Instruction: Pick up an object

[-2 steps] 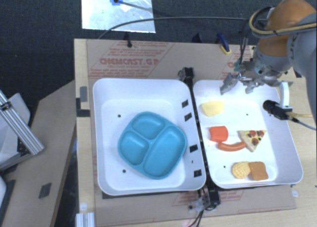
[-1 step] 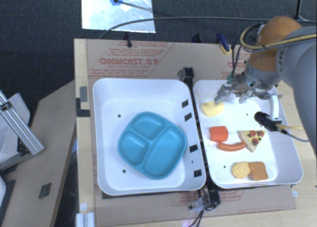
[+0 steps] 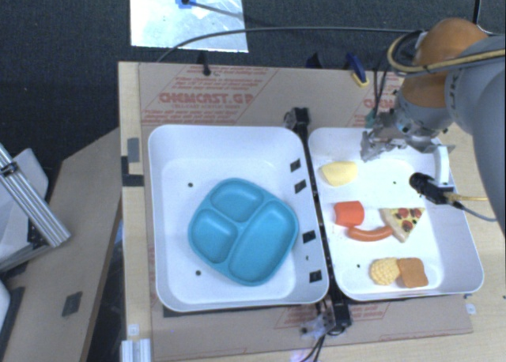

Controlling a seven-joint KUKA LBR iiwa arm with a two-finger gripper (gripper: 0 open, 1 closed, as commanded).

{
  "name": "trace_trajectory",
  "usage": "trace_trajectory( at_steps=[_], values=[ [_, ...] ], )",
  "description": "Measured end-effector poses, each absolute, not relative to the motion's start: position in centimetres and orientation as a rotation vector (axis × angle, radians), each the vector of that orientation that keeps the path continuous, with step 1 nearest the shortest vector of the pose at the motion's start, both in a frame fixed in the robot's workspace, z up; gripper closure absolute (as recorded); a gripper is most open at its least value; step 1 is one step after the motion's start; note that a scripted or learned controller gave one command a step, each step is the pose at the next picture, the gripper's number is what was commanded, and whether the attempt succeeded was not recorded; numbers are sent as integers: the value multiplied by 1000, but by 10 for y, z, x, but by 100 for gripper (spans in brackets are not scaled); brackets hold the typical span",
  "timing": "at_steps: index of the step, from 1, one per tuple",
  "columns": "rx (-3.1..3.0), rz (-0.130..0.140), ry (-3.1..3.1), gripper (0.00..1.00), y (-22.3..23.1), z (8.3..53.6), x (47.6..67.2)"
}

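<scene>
Camera view: sausage lies lengthwise left-right, ends curving up.

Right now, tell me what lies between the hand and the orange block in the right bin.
In the camera view, the pale yellow piece lies between the hand and the orange block, on the right bin's white floor.

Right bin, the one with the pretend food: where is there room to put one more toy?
In the right bin, bare floor lies along the right wall, right of the pizza slice. The middle is crowded: orange block, sausage, corn, cracker. The end effector hangs above the yellow piece.
</scene>
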State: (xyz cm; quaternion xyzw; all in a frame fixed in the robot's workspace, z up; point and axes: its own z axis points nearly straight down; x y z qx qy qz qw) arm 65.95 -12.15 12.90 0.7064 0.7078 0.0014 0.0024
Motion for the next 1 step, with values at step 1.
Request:
trace_trajectory(
  at_steps=[1],
  values=[
    [2211,8,2221,100,-122,194,664]
  ],
)
